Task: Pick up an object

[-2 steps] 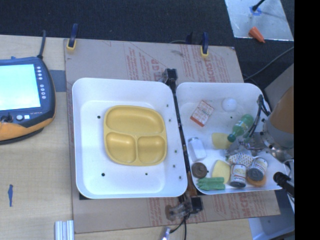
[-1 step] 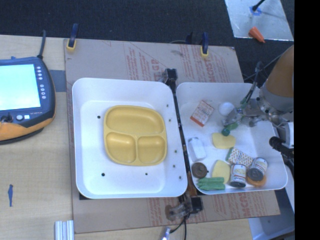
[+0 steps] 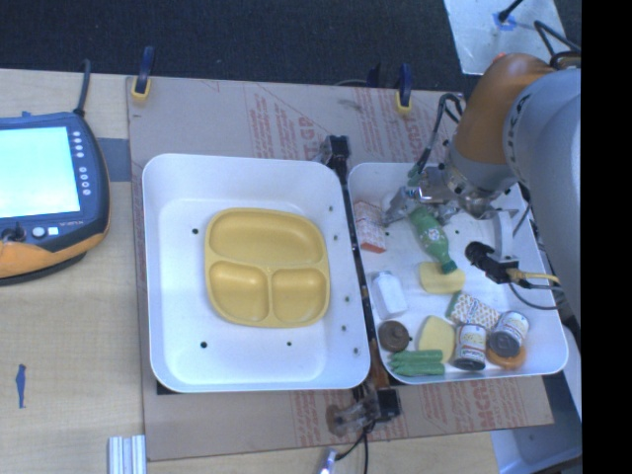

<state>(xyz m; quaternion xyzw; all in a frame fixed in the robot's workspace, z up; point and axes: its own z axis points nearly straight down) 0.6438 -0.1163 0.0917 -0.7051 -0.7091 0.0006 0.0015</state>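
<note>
Green bottle (image 3: 433, 237) seemingly just below the gripper (image 3: 419, 197), right bin (image 3: 553, 354).

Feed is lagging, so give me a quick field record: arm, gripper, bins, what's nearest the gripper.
arm: reaches in from the right over the right bin
gripper: over the right bin's far-left part, finger state unclear
nearest item: green bottle, just below the gripper
left bin: holds a yellow tray
right bin: clutter, including two cans and a yellow sponge
</note>
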